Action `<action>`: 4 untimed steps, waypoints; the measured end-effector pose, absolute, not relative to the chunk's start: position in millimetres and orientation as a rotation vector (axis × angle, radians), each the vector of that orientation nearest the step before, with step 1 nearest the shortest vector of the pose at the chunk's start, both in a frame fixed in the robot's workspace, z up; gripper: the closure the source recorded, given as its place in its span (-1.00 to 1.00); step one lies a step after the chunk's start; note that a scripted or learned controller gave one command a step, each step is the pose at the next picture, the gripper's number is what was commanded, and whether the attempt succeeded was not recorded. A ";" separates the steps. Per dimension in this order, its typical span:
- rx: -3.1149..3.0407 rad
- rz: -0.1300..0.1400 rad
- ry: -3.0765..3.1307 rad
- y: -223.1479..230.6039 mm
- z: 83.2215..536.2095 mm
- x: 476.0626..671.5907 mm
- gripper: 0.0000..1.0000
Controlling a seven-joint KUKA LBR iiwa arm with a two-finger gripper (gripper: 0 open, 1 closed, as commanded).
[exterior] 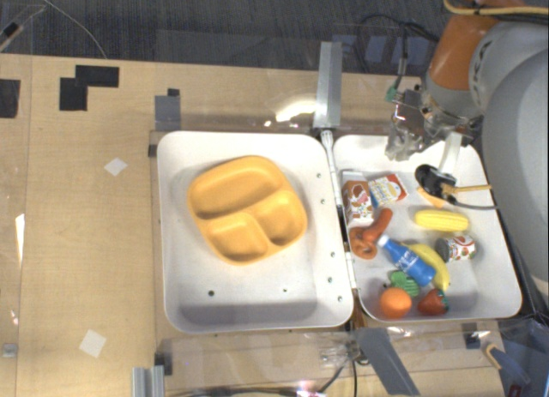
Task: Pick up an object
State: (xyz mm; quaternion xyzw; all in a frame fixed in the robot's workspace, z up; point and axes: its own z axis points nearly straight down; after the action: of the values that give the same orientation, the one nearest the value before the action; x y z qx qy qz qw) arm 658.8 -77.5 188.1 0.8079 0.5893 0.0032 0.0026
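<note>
Right bin point(508, 299), shallow white plastic, lower right of frame. At its bottom edge:
- a round orange point(395, 302), matte;
- a red strawberry-like piece point(432, 303) just right of it, detail too small to read;
- a small green piece point(400, 280) just above the orange, partly covered by the bottle.

Blue bottle point(407, 261): lies flat, long axis from upper left to lower right, pale cap end at upper left.

Banana point(433, 267): curved, smooth yellow, touches the bottle's right side on the same diagonal.

Red-and-white round item point(460, 248): right of the banana, markings illegible.

Orange-red sausage-shaped piece point(371, 237): glossy, long axis from upper right to lower left, against the bin's left wall.

Corn cob point(441, 219): yellow, long axis nearly level across the frame.

Two printed snack packets sit above these. One point(358, 201) is at the left wall and the other point(387, 187) just beside it to the upper right. Both are crinkled, print unreadable.

Left bin point(174, 297), centre frame: holds a yellow divided plate point(247, 208), rounded square, smooth plastic, one large section above two smaller, turned slightly askew.

Gripper point(403, 143): upper right of frame, over the right bin's far rim and above the packets. Cannot tell whether it is spread or closed, and nothing is seen held. The arm behind it is cut off by the frame's right edge.
</note>
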 end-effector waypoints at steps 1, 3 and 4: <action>2.731 0.003 1.553 -22.3 184.9 619.7 1.00; 3.067 0.002 0.687 44.2 194.9 573.0 1.00; 3.046 -0.001 0.765 -57.7 185.6 519.9 1.00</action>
State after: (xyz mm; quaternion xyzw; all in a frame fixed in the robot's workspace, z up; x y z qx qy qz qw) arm 519.9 -57.7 185.6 0.9699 0.2435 -0.0005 0.0008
